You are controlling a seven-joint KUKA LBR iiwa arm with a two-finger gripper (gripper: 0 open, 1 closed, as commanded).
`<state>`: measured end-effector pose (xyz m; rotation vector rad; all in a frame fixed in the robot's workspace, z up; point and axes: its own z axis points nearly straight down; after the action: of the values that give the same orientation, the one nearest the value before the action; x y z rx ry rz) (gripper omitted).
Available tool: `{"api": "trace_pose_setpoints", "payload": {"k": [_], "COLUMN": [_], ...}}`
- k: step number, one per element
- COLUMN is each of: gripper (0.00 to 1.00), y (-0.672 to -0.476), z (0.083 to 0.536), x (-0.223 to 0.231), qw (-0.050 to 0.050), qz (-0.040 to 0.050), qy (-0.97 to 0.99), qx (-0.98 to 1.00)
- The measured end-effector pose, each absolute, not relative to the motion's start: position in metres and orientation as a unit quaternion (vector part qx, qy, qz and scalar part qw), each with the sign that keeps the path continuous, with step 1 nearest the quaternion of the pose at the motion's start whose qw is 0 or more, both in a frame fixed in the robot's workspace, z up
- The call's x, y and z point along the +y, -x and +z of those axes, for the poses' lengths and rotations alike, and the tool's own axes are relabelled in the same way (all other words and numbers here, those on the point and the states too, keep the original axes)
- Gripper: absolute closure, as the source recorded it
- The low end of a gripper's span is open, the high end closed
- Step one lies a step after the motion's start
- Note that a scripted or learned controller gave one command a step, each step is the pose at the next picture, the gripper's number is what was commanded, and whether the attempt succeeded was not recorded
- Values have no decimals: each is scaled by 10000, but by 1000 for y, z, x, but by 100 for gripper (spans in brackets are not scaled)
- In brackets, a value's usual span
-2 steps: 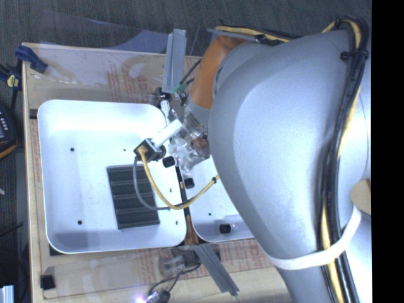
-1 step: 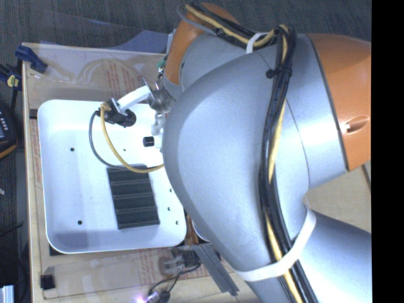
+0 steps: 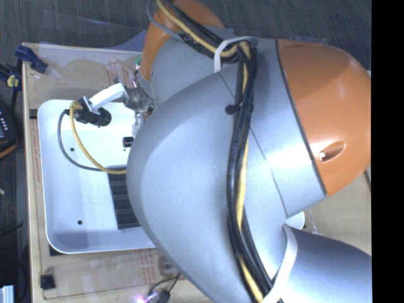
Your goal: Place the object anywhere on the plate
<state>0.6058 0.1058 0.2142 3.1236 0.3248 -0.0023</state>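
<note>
On your left, the white bin (image 3: 60,188) sits on the tabletop (image 3: 95,267), a yellow cable (image 3: 85,156) looping over it. Moving right, the arm (image 3: 252,169) leans across, blocking most of the view. You can't tell the end effector's state, nor where the object or plate lies from it.
</note>
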Motion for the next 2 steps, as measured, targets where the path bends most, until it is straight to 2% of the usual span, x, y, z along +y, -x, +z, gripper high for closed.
{"api": "trace_pose_setpoints", "payload": {"k": [1,2], "gripper": [100,100], "y": [-624,-628], "z": [240,272], "x": [219,189], "qw": [2,16], "qz": [4,5], "qy": [-9887,-9944], "qx": [1496,1058]}}
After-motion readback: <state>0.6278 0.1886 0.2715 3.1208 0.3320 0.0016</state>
